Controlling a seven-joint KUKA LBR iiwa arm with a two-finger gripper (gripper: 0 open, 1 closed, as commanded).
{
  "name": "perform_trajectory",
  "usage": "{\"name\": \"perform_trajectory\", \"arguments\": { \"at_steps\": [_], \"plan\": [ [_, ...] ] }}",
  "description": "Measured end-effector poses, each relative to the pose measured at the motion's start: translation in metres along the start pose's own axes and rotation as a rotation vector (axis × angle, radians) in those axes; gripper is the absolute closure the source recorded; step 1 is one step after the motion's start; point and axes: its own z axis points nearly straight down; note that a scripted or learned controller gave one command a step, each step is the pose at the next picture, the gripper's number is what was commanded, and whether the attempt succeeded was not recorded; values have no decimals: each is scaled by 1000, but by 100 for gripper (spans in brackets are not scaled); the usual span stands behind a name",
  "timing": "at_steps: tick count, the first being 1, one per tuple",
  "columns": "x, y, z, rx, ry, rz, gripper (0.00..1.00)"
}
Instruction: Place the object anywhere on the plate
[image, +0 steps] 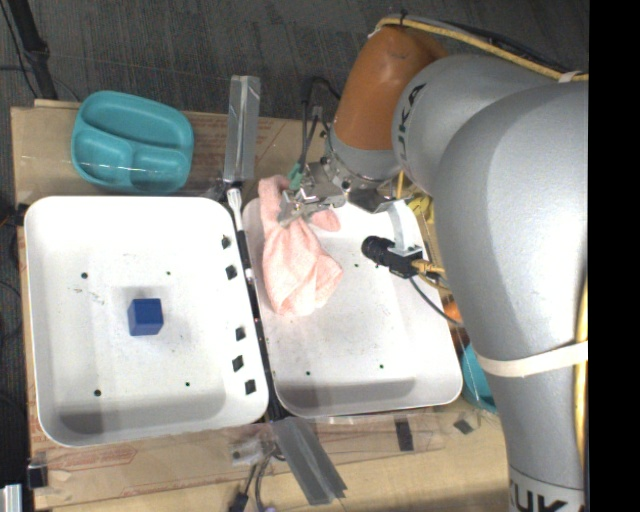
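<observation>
A crumpled pink cloth (296, 265) lies in the back left part of the right bin (400, 370), against its left wall. My gripper (308, 203) is down over the cloth's upper end and touches it there. A small blue cube (146, 316) rests alone on the floor of the left bin (60, 400), left of its middle. The teal plate (132, 140), with moulded compartments, sits on the bench behind the left bin, outside both bins and far left of the gripper.
The grey arm and its orange band (375, 85) cover the back right of the right bin. A black cable plug (388, 254) hangs just right of the cloth. A grey bar (240, 125) stands between the plate and the gripper.
</observation>
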Motion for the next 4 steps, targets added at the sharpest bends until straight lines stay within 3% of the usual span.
{"name": "perform_trajectory", "arguments": {
  "at_steps": [1, 2, 3, 4],
  "plan": [
    [63, 14, -35, -4, -2, 26, 100],
    [157, 32, -7, -1, -2, 296, 100],
    [112, 24, 0, 0, -1, 298, 100],
    [14, -4, -17, -2, -2, 49, 100]
  ]
}}
